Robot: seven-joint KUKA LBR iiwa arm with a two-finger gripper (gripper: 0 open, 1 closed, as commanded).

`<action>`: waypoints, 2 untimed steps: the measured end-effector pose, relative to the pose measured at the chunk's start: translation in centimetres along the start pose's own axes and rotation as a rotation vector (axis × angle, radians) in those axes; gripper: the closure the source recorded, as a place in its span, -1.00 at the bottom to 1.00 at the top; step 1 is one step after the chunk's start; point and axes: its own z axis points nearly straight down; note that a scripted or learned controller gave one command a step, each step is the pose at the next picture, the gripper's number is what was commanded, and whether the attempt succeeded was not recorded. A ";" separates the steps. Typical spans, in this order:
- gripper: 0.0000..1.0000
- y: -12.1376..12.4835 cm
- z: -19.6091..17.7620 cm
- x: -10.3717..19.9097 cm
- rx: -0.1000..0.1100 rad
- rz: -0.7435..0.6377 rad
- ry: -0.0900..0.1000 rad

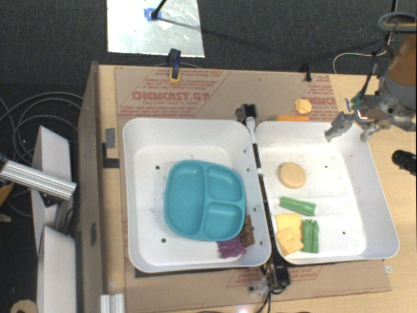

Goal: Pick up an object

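Round tan bread-like disc (292, 175) lies flat on the floor of the right white bin (374, 194), below and to the left of the 2-finger gripper (352, 126), well apart from it. Gripper fingers are spread open and hold nothing, positioned above the bin's upper right rim. Farther below the gripper lie a green bean-shaped piece (298, 206), a yellow cheese-like wedge (288, 233) and a green asparagus-like bundle (311, 235). Left of it, a teal 3-compartment plate (204, 200) sits in the left white bin (146, 175).

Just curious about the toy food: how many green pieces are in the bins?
2, both in the right bin: a green stick lying below the tan round piece, and a green bundle beside the yellow wedge near the front edge. More could hide under other items.
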 end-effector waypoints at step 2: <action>-1.00 -12.8 16.3 5.3 0.009 0.004 0.004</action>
